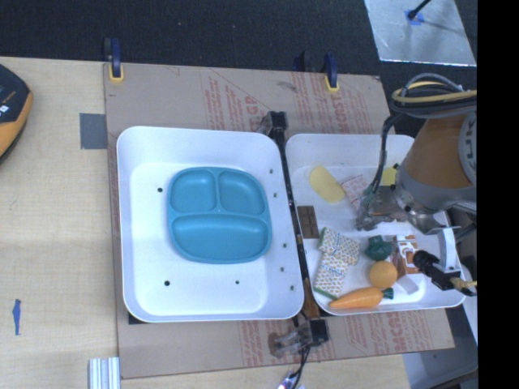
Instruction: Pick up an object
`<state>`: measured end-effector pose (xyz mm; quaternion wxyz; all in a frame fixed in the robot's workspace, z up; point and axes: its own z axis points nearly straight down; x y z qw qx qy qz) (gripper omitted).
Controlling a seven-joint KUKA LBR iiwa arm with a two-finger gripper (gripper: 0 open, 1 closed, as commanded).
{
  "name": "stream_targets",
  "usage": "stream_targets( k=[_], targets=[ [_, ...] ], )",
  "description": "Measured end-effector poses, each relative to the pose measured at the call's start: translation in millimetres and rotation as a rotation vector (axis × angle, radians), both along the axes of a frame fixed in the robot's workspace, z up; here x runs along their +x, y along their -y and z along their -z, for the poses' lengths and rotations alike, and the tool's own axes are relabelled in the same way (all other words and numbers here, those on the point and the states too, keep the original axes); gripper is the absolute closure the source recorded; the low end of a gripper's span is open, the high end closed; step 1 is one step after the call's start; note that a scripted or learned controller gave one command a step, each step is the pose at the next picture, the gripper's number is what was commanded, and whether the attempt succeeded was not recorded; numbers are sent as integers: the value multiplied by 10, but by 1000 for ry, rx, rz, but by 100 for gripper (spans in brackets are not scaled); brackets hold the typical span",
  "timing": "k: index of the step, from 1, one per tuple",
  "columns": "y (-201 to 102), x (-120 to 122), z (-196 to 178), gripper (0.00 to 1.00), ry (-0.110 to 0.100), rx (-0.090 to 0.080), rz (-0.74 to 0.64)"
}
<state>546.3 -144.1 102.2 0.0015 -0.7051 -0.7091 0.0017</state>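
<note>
on the tabletop [57,217] two white bins sit side by side on a sheet of brown cardboard [203,96]. the left bin [138,282] carries a blue divided plate [219,215] lying flat near its middle. the right bin [304,152] holds the loose things: a pale yellow piece [326,183] toward the far left of it, a patterned cloth or packet [336,260] near its left wall, a carrot [355,300] lying along the near edge, a small orange ball [383,274] just beside the carrot's right end, and a dark green piece [378,246] just beyond the ball. the arm [438,156] reaches in from the right, its orange band over the far right part of this bin. the gripper [375,211] hangs low over the middle of the right bin, just beyond the green piece; whether it is open or closed i cannot tell, and nothing can be seen held in it. an orange and black device [10,108] lies at the tabletop's far left edge.
</note>
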Motion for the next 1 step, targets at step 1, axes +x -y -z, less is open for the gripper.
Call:
stream_targets(
  k=[1],
  targets=[
    [0, 1, 1, 0, 0, 0, 0]
  ],
)
